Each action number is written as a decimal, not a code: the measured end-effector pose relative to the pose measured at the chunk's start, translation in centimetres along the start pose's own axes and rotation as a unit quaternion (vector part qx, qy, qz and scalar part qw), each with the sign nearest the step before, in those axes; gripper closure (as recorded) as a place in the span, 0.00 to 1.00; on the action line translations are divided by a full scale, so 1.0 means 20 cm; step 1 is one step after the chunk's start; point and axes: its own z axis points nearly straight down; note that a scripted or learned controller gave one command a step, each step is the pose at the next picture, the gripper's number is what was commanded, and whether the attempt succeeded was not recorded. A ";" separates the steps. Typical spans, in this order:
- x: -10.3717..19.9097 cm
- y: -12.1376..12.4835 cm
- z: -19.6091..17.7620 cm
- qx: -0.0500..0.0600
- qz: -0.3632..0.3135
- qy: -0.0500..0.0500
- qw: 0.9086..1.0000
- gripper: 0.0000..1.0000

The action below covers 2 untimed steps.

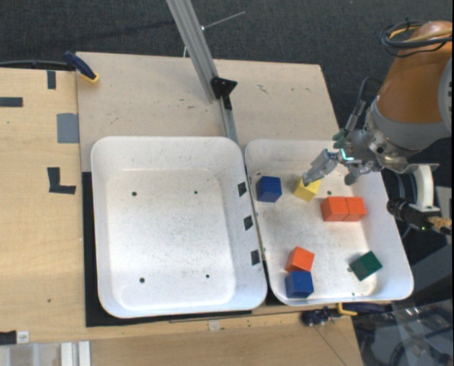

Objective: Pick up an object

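The right bin [387, 239] holds several blocks: a blue cube [268, 189], a small yellow block [305, 191], a long orange block [342, 208], a small orange cube [301, 259] with another blue cube [299, 284] just in front of it, and a green cube [365, 265]. My gripper [332, 177] hangs over the bin's far side, open, with its fingers spread. The left fingertip [313, 177] is at the yellow block's upper edge. The right finger is above the long orange block. Nothing sits between the fingers.
The left bin [104, 227] lies beside the right one, and their rims meet in the middle. A slanted metal rail [200, 44] runs down to the bins' far junction. A blue and yellow tool [82, 65] lies on the bench at far left.
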 end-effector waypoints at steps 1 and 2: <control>0.00 0.00 -0.01 -0.002 -0.001 0.000 1.000 0.00; 0.04 0.02 0.29 0.001 0.000 0.000 1.000 0.00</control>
